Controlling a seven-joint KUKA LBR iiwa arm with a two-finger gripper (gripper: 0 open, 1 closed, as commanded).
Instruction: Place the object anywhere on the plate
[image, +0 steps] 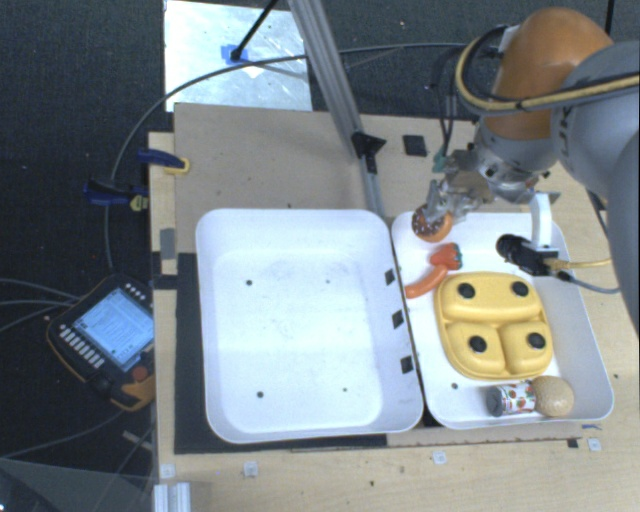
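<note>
Seen from above at a slant: two shallow white bins side by side on a brown bench (270, 160); left bin (290, 320) wide and bare; right bin (595, 380) crowded. Reaching in from the right, a grey arm (600, 110) with an orange band (535, 70) above the wrist; gripper (440, 212) lowered at the far left corner of the right bin, directly over a small round brownish object (432, 228) with a pale centre; fingers (447, 200) touching or nearly touching it, but too blurred to tell whether apart, together or clamped on anything. Just nearer: an orange carrot-like toy (432, 276), lying tilted beside a yellow sectioned plate (494, 322) with dark dots in its compartments. At the bin's near edge, a small patterned can (512, 400) on its side, touching a tan egg-shaped item (552, 396). Outside the bins, far left: a handheld pendant (108, 335) with a lit screen.
</note>
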